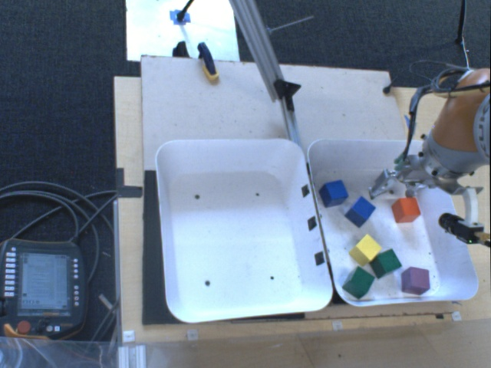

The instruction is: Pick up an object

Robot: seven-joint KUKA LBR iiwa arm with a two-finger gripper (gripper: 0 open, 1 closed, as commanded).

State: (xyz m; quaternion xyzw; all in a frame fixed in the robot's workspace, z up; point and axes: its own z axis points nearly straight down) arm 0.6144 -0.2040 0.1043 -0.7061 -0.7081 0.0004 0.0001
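Camera view, gripper (393,181) over the right bin (337,153) near its far rim, jaws spread and holding nothing, orange cube (406,209) just beside (open floor around it), other cubes clustered toward the near wall.

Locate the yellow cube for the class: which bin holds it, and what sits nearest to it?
The yellow cube lies in the right bin, near its middle, with a green cube just beside it and a blue cube above it.
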